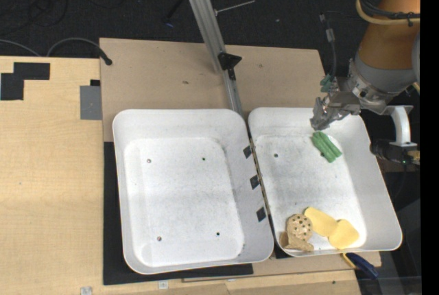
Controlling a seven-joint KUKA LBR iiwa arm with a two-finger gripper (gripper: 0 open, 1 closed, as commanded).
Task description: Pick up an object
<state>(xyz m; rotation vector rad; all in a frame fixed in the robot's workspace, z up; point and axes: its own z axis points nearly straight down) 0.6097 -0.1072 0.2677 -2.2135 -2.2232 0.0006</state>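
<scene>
Up at the far side of the right bin (374, 173), the gripper (322, 121) hangs just above a green object (326, 147), its grip unreadable. A yellow object (331, 228) and a tan perforated piece (298, 230) lie at the near edge.

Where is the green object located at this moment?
The green object lies in the right bin, near its upper right corner, just below the gripper and far from the yellow object at the bin's lower edge.
</scene>
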